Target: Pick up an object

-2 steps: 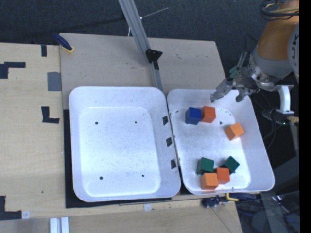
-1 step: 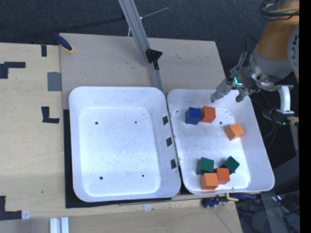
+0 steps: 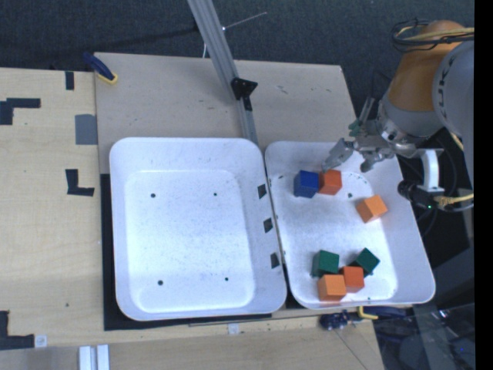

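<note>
We see the gripper (image 3: 353, 157) spread open and holding nothing. Just below it and a little to its left sit a red-orange cube (image 3: 331, 182) and a blue cube (image 3: 306, 183), touching each other. We judge these cubes light, stiff and smooth. We would take the red-orange cube on its two free faces, away from the blue one.
</note>
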### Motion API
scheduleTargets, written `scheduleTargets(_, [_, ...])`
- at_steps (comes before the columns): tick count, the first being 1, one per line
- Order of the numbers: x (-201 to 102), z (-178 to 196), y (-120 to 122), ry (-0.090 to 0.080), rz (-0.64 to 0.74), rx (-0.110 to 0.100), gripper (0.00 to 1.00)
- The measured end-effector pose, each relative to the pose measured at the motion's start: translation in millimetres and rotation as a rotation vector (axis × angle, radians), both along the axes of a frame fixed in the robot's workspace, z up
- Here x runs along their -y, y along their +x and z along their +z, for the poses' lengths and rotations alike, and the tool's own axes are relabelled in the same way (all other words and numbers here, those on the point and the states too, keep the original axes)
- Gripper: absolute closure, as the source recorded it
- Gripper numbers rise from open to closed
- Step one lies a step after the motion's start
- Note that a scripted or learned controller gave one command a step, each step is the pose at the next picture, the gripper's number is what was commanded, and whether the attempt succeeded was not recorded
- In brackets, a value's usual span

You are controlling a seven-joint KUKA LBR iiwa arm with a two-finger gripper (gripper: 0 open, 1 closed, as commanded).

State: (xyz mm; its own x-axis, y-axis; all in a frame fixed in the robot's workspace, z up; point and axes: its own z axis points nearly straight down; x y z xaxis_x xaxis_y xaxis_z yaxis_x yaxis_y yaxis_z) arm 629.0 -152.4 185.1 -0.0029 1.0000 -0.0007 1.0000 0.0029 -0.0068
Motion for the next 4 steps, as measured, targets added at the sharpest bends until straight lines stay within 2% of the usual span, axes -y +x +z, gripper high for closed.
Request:
scheduleTargets(1, [-6, -53, -10, 0.001, -0.001, 0.0, 0.0])
scheduleTargets(2, [-6, -70, -4, -0.003, 0.0, 0.026, 0.0])
scheduleTargets(3, [-5, -59, -2, -0.004, 0.0, 0.031, 1.0])
scheduleTargets(4, [-3, -16, 2, -0.001, -0.001, 0.011, 1.0])
